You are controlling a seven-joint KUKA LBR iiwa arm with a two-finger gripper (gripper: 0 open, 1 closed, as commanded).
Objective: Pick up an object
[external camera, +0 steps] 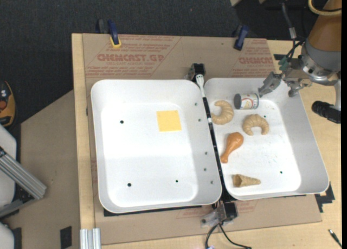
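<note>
Lying sideways, small white can (246,101) with dark lid; jaws' state unclear.

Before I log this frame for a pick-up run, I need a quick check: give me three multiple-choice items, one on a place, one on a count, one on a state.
1. Where does the flat yellow square lie?
A. in the left white bin
B. in the right white bin
C. on the cardboard

2. How many curved tan croissant-shaped pieces lie in the right white bin?
A. one
B. two
C. four

3. How does the small silver can with a red label rest?
A. upright
B. on its side
C. hanging from the gripper

Answers:
1. A: the square sits on the floor of the left white bin.
2. B: one piece lies by the divider, the other to its right.
3. B: its round end faces sideways, near the two-finger gripper.
</note>
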